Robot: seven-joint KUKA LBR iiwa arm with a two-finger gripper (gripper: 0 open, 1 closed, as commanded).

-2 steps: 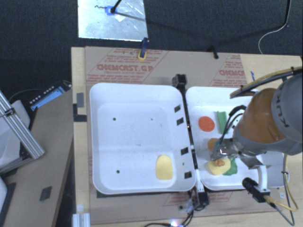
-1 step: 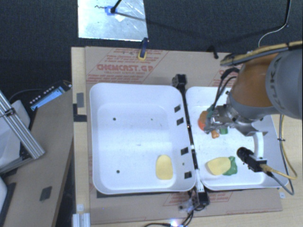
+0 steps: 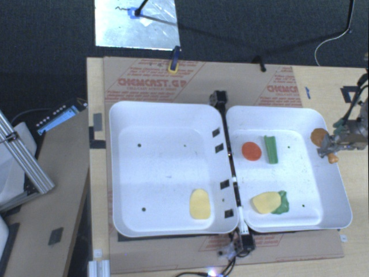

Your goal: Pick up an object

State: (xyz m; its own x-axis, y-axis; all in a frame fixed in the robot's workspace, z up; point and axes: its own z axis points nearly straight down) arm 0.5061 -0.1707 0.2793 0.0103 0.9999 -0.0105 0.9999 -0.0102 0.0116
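Bench cardboard [image 3: 155,81] carried two white bins. At lower centre, the left bin [image 3: 124,154] held a yellow piece [image 3: 200,203]. Right of it, the right bin [image 3: 331,201] held an orange disc [image 3: 251,150], the likeliest target. At the right edge, the gripper [image 3: 330,146] needed centring above the disc before descending; its state could not be told.

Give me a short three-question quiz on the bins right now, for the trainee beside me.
1. True or false: the left bin holds one yellow piece.
2. What touches the green leafy piece in the right bin? A) orange disc B) yellow lump C) green stick
3. Where is the gripper?

Key: 1 true. 2 B, yellow lump; orange disc and green stick lie apart. 3 Over the right bin's right rim.
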